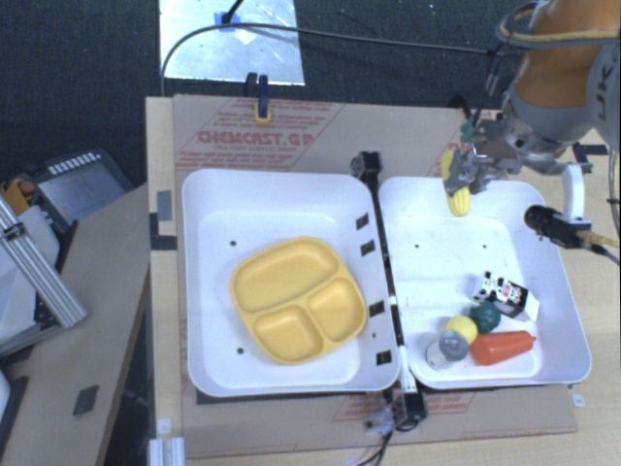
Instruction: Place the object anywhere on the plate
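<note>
**Corn cob lifted over the right bin**

A cardboard-covered bench (pixel 291 134) stands on dark carpet and bears two shallow white bins side by side. At the far edge of the right bin (pixel 558 289), the gripper (pixel 464 175) hangs with its fingers closed narrowly on a yellow corn cob (pixel 458 194). The cob points downward between them, and its lower end sits above the bin's far wall. Above the gripper rises the grey wrist, then the orange band of the arm (pixel 572 22), which reaches in from the right.

Near the right bin's near right corner lies a cluster of small things: a black and white box (pixel 506 294), a dark green ball (pixel 484 316), a yellow ball (pixel 462 329), a grey round piece (pixel 448 348) and an orange carrot (pixel 502 347), all close together or touching.

The left bin (pixel 209 212) holds the yellow plate (pixel 296 299), a three-part plate lying flat near the bin's middle, well apart from the cob. Black clips (pixel 367 166) join the bins along their shared edge. A shiny metal sheet (pixel 228 22) lies on the carpet beyond the bench.
</note>
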